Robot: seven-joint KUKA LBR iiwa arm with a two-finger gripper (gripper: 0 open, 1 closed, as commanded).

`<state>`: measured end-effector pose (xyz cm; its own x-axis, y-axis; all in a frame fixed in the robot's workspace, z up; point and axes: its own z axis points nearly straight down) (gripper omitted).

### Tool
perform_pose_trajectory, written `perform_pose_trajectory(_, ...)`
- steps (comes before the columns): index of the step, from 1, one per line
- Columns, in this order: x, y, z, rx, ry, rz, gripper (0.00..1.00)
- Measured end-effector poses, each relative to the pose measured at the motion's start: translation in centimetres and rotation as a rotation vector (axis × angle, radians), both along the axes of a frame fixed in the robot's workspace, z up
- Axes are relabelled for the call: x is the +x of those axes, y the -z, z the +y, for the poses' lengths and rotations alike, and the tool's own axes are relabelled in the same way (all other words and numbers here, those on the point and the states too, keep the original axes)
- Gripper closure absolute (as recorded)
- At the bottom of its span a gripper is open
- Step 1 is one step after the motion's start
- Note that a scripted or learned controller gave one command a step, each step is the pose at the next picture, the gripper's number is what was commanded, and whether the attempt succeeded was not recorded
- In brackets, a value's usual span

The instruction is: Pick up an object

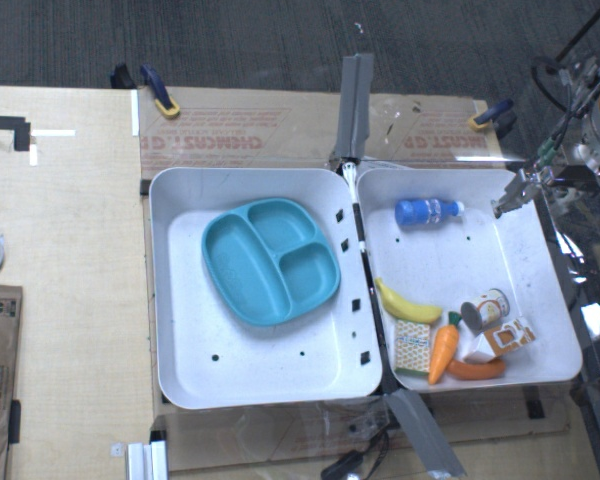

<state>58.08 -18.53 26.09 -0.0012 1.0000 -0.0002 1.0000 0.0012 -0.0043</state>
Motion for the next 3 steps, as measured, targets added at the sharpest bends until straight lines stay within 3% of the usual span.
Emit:
perform_pose_trajectory(1,2.2,11.8,0.7,0.0,-0.03,0.0,0.0)
perform_pose_trajectory(2,7.2,17.2,3.4,0.001,-0.08,0.005,0.0)
perform_pose_trajectory(3,7.2,16.4,3.3,-0.001,-0.082,0.008,1.0)
